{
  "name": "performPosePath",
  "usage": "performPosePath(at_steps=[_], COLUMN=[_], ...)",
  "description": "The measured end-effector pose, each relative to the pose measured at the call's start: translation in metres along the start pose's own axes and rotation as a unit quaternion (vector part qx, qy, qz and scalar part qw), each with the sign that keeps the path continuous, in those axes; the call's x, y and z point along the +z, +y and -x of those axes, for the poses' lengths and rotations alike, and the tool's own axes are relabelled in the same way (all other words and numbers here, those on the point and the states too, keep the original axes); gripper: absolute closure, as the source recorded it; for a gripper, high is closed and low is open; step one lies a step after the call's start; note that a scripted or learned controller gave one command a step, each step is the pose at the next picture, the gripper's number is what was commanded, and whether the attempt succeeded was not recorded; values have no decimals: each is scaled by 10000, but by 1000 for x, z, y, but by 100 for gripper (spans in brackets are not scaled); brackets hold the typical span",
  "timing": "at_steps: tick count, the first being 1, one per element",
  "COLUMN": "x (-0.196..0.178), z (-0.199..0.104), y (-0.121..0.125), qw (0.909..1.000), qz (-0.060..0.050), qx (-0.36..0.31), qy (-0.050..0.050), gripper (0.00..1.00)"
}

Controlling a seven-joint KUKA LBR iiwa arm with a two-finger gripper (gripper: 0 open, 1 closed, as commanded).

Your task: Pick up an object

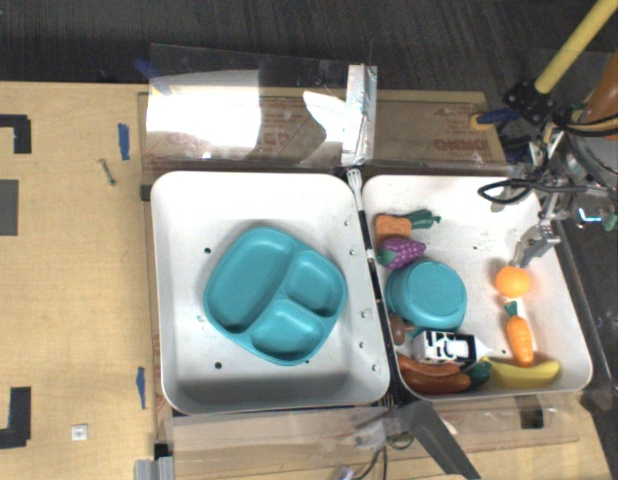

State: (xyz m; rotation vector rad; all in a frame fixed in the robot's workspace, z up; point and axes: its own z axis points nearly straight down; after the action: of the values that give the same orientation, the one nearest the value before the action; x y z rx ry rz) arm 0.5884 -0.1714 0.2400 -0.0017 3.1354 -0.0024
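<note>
The right white bin holds a teal bowl and several toy foods. Among them are an orange ball, a carrot and a yellow banana. A red-brown sausage, purple grapes and a black-and-white block lie there too. My gripper hangs at the bin's right side, just above and to the right of the orange ball, with nothing visibly held.
A teal divided plate lies in the left bin. Behind the bins are a clear plastic sheet and cardboard. A yellow pole and cables crowd the upper right by the arm.
</note>
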Motion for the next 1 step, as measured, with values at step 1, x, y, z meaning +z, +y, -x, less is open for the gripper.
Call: performPosePath(at_steps=[1], x=[120], z=[-47], y=[-52], qw=[9993], qz=[17], qx=[-367], qy=[41], gripper=[0])
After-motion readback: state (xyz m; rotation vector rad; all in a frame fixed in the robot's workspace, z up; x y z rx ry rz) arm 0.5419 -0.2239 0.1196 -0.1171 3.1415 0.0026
